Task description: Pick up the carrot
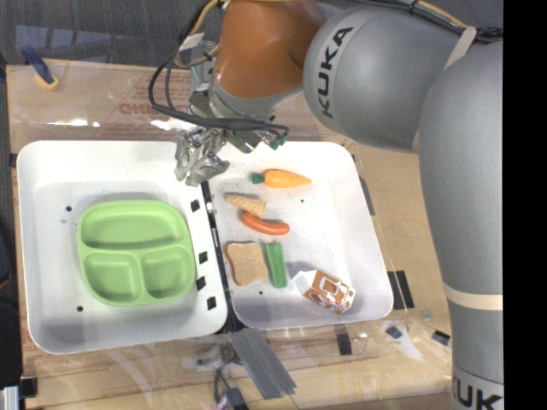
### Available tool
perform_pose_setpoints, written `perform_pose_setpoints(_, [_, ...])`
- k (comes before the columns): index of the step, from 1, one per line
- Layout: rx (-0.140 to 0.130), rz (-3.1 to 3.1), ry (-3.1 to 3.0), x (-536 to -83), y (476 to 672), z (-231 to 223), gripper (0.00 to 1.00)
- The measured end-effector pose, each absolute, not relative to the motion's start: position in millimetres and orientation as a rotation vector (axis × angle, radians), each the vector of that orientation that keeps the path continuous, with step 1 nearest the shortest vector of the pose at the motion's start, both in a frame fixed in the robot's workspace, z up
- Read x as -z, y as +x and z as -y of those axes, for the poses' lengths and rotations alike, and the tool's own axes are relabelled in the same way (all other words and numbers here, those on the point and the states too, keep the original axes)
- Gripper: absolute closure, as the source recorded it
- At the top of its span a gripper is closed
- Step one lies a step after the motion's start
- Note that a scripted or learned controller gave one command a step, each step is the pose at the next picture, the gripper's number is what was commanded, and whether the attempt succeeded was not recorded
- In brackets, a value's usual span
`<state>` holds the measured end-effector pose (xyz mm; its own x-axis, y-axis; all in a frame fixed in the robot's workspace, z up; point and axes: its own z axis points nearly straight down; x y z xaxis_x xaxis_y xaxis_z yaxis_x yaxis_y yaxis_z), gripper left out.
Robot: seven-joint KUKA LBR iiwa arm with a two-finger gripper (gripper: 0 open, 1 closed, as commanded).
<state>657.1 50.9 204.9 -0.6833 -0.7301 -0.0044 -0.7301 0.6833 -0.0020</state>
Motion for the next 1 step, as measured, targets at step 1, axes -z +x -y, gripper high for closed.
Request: perform_pose_setpoints(1, [0.002,-2.651,-1.675,-256.9,657.3,-71.8,1.0])
